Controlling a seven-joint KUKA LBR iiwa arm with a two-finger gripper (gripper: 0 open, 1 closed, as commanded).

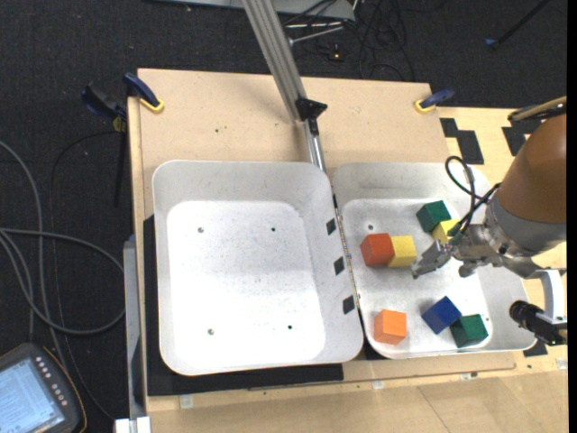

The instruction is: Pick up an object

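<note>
Camera view: gripper (431, 260), finger state indiscernible, low in right bin (397, 197) just beside yellow block (402, 248) touching red block (377, 248); risk, crowding neighbour deflects a grasp.

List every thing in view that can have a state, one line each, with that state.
gripper: low in the right bin, beside the yellow block; grip unclear
yellow block: resting, touching the red-orange block
red-orange block: resting on the bin floor
orange block: resting alone near the front
blue block: resting, tilted, against a green block
upper green block: resting near the back
left bin: flat on the bench
right bin: holds all the blocks
</note>
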